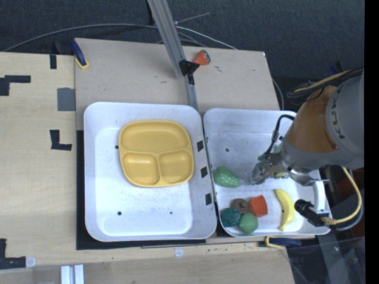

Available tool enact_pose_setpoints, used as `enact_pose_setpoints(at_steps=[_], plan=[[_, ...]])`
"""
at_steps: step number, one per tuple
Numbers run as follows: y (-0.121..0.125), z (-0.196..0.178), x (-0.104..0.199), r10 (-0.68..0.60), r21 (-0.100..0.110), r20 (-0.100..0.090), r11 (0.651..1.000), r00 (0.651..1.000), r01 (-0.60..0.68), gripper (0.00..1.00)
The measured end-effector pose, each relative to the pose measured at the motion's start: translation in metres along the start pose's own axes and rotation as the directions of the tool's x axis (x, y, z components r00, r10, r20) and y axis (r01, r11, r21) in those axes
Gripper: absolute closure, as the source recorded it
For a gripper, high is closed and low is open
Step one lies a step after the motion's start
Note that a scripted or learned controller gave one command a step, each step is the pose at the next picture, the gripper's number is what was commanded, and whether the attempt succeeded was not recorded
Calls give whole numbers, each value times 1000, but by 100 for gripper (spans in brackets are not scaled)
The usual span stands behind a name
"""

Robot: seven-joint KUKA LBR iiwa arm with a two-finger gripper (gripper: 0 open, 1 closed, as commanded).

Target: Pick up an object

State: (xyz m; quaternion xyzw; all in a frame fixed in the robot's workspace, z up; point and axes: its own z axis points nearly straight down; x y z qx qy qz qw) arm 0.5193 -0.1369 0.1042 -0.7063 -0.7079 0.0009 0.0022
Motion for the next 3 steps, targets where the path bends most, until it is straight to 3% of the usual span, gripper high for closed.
enact_pose_setpoints(at_steps=[2, 3], plan=[[12, -122, 0, 1, -10, 4, 1000, 1000, -1, 100], [13, -152, 0, 1, -7, 3, 1000, 1000, -1, 100]])
